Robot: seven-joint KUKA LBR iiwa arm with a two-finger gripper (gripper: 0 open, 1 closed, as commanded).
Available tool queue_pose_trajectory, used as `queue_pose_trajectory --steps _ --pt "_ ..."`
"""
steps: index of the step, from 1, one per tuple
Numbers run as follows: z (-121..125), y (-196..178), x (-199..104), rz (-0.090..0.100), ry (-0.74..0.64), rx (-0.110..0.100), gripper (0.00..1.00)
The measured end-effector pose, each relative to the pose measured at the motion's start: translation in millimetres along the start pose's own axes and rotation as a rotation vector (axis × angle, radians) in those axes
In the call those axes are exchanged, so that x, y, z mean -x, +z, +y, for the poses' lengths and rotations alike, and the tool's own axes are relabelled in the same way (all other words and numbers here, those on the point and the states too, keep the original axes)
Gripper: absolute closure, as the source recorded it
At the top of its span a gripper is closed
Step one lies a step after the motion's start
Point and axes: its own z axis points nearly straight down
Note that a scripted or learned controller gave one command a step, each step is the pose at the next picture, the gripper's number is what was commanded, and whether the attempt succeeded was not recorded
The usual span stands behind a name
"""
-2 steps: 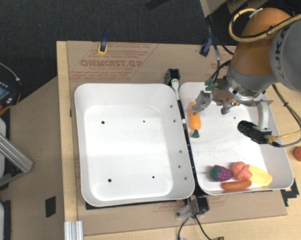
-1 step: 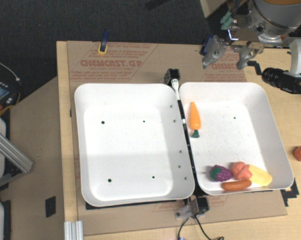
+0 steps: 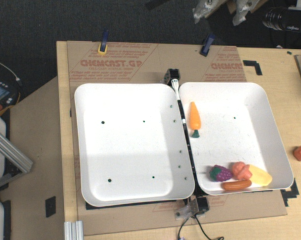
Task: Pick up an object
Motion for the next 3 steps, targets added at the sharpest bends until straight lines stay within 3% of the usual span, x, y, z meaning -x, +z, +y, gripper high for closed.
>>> queue_pose_trajectory --steps 1,2,3 --pt "-4.8 8.6 -68.0 -0.001 0.002 -0.015 0.0" --pt "-8.8 8.8 -136.5 -0.001 0.003 -0.015 0.0" --pt "-32.9 8.0 -154.7 -0.003 0.005 -0.023 0.0"
